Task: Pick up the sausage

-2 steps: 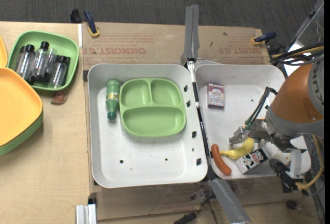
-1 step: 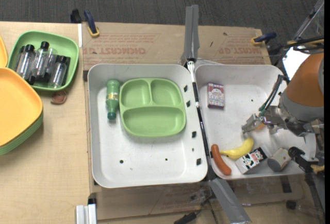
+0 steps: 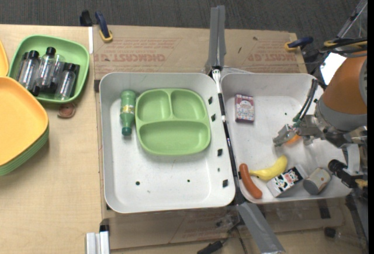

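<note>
The sausage (image 3: 250, 181) is a short red-orange link lying at the front left corner of the right bin (image 3: 266, 86). A yellow banana (image 3: 270, 170) lies just right of it, touching or nearly touching its upper end. My gripper (image 3: 288, 136) hangs low over the middle right of the same bin, up and to the right of the sausage and well apart from it. A small orange thing (image 3: 295, 138) shows right at the gripper's tip; whether it is held or lies on the bin floor I cannot tell.
A black-and-white carton (image 3: 286, 182) and a grey block (image 3: 317, 180) lie at the right bin's front. A pink card box (image 3: 244, 108) sits near its back left. The left bin (image 3: 169, 188) holds a green divided plate (image 3: 173, 121) and a green bottle (image 3: 127, 111).
</note>
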